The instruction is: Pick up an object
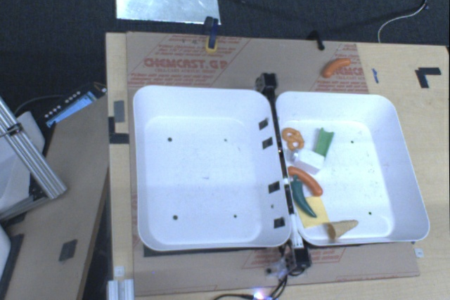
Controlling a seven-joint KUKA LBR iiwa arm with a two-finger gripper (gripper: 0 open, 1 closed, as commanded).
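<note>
Camera view looked down at a slant on the bench, where two shallow white bins sat side by side. All the loose items in the bins were gathered in the right bin, crowded against its left wall: a pretzel, a green block just beside it, a small white block below those, a red sausage touching or nearly touching that block, a dark green pepper under the sausage, a yellow slab partly beneath the pepper, and a tan cone near the front rim. One more piece, an orange sausage, lay outside the bins on the brown board behind the right bin. The left bin showed its bare white floor with a few dark dots. Of the arm and its gripper I could make out nothing here, so whether it was released or clenched cannot be told. Judged from how things lay, the pick had not been done: every candidate rested on a surface and none was lifted. What remained was the whole job, namely choosing one item, coming down over it, closing on it and raising it. The tight cluster looked awkward; the cone stood somewhat apart and seemed the easier target.
</note>
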